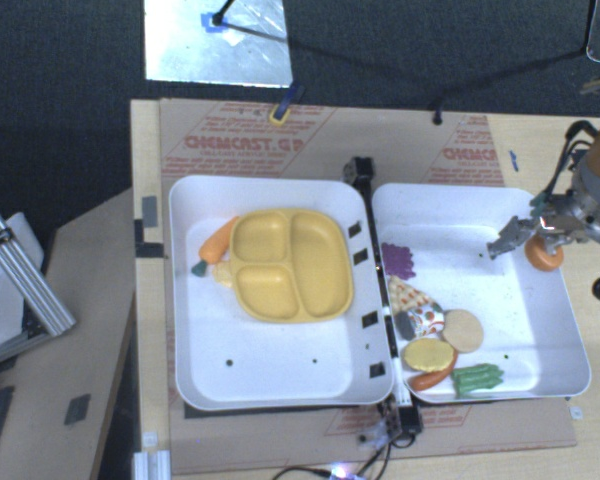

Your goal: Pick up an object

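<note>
Reaching in from the right, the gripper [510,240] hangs over the upper right part of the right bin [450,213], its grey metal tip pointing left and down toward the bin's floor; whether its fingers are parted or closed cannot be told from this angle, and nothing can be seen between them. Just beside it, toward the bin's right wall, lies a small round orange object [545,257], smooth and glossy, close under the wrist; whether it touches the gripper is unclear. The other toys are gathered in the lower left corner of that bin: a knobbly purple bunch of grapes [398,261], a triangular pizza slice [410,296] with red spots, a flat tan round disc [463,330], a yellow oval piece [428,354] resting on a red one, and a ribbed green piece [477,377] near the front wall. In the left bin [270,378] sits a yellow plastic plate [285,265] with three compartments and rounded corners, matte and smooth. A tapered orange carrot [217,240] with a green tip lies against the plate's upper left edge. Both bins are shallow white plastic with rounded rims, and they rest on brown printed cardboard [245,138].
</note>
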You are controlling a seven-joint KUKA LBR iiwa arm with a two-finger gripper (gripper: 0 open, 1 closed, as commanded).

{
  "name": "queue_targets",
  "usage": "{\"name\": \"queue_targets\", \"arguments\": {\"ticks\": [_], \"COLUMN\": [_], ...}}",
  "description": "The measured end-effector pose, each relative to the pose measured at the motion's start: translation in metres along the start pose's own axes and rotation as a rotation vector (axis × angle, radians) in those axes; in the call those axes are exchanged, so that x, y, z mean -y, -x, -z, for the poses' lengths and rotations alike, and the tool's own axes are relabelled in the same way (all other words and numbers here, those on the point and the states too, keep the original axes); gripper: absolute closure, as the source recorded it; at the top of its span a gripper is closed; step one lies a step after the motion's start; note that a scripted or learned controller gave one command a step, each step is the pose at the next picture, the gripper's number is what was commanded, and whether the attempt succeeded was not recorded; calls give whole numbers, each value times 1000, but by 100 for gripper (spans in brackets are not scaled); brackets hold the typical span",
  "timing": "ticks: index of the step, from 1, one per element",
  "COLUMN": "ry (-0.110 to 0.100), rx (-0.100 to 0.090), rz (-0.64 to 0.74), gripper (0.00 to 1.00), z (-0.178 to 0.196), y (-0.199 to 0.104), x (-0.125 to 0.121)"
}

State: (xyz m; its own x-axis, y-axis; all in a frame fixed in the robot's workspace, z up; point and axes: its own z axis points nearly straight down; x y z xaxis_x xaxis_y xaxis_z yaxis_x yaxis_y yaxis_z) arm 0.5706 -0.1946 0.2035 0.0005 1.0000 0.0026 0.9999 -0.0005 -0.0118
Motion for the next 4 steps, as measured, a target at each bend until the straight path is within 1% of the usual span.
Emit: {"name": "queue_targets", "arguments": {"ticks": [1, 3, 4], "ry": [13, 9, 17], "rx": [3, 2, 2], "rz": [3, 2, 3], "gripper": [0, 0, 0], "z": [8, -87, -115], "y": [-1, -6, -7], "x": [-3, 13, 9]}}
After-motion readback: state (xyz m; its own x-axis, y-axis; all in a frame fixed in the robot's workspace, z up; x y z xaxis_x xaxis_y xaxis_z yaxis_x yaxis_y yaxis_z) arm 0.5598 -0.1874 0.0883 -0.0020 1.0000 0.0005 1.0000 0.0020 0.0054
